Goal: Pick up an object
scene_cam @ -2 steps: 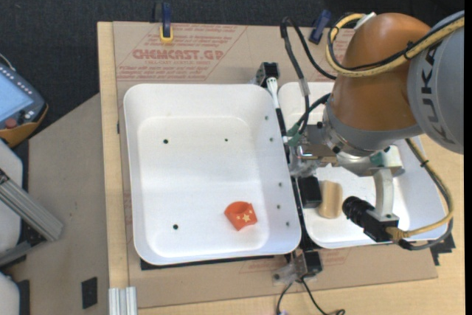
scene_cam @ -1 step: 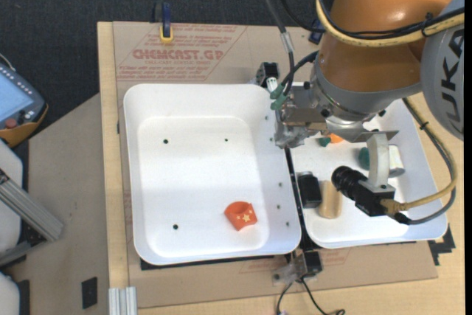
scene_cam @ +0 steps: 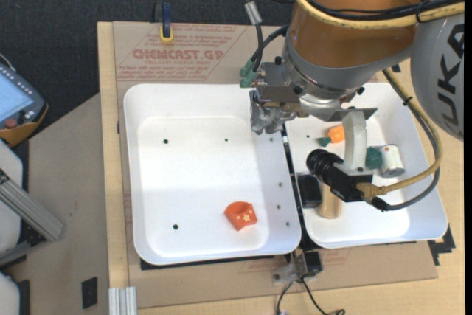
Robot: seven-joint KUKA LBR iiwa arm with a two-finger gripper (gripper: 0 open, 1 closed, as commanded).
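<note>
Camera view: the arm (scene_cam: 361,4) fills the upper right of the frame; its claw (scene_cam: 267,116) hangs at mid-frame over the seam between the two bins, whether open or closed I cannot tell; an orange block (scene_cam: 241,215) lies in the left bin (scene_cam: 147,181), lower centre; a small orange piece (scene_cam: 335,134) and a teal-and-white object (scene_cam: 383,157) sit in the right bin (scene_cam: 413,221).

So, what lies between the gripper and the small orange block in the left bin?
In the camera view, only bare white bin floor lies between the gripper and the small orange block.
</note>
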